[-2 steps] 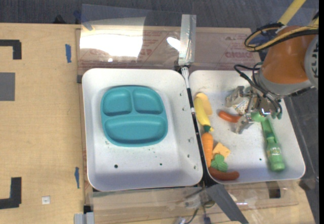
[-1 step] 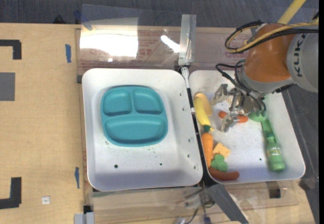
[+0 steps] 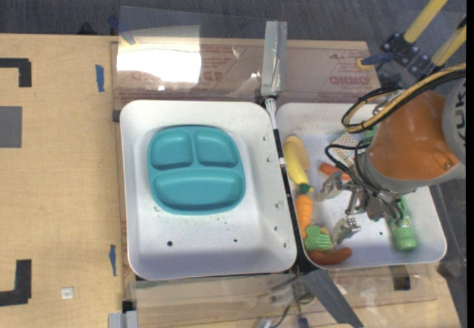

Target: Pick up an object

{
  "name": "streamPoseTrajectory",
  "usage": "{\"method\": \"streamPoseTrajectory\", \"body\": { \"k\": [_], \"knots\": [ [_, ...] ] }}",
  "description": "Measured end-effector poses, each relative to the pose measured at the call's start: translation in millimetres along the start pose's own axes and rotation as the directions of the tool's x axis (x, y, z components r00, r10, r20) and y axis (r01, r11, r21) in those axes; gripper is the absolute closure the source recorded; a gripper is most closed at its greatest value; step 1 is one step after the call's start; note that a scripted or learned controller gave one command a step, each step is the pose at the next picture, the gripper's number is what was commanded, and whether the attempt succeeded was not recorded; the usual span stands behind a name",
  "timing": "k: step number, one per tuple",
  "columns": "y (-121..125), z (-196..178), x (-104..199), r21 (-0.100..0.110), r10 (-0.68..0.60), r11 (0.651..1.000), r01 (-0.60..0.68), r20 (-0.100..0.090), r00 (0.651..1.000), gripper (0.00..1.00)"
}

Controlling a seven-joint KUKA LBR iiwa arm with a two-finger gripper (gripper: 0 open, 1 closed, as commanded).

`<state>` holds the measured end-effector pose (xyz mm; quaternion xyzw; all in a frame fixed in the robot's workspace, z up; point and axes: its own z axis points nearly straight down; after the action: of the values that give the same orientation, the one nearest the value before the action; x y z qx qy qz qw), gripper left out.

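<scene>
The gripper (image 3: 346, 206) sits low over the right bin (image 3: 437, 245), below the orange band (image 3: 409, 143) of the arm. Its metal fingers (image 3: 345, 229) stand spread, with bare white bin floor visible between them; nothing is gripped.

Objects near the gripper, all inside the right bin:
- A yellow banana (image 3: 296, 159) lies along the bin's left wall, well to the left of the fingers.
- An orange carrot (image 3: 304, 210) lies just below the banana, end to end with it.
- A green item (image 3: 318, 237) lies at the carrot's lower end, near the lower finger but apart from it.
- A red item (image 3: 331, 255) lies against the bin's lower edge, touching the green item.
- A green bottle-shaped item (image 3: 404, 229) lies to the right of the gripper, partly hidden under the wrist.
- A small orange piece (image 3: 329, 169) lies just above the upper finger; its full shape cannot be determined.

Black and yellow cables (image 3: 370, 106) loop across the top of the wrist.

The left bin (image 3: 144, 241) adjoins the right bin along a shared divider. It holds a teal divided plate (image 3: 196, 169) with three compartments, set in the upper half of the bin. Both bins rest on a wooden bench (image 3: 55, 171).
</scene>
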<state>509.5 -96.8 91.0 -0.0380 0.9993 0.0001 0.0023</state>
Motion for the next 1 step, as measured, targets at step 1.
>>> {"method": "streamPoseTrajectory", "body": {
  "k": [1],
  "knots": [
    [-41.1, -87.4, -60.0, 0.002, 0.112, 0.994, -0.112, 0.008, 0.994, 0.0]
  ]
}}
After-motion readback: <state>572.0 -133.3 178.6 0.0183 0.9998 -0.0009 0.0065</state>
